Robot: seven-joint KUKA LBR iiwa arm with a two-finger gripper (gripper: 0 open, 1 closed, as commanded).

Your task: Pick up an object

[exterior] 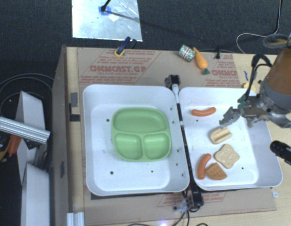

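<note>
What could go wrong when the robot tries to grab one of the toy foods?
The gripper hovers just above the bun, near the bin wall, so a slanted descent could nudge the bun away rather than pinch it. Lower down, the toast, orange wedge and lower sausage sit crowded together, so a grab there might catch two pieces or push them apart.

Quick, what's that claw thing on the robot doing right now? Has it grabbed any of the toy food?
Gripper: nothing between its fingers; it hangs over the right bin, just above the bread roll. Open or closed cannot be told.
</note>
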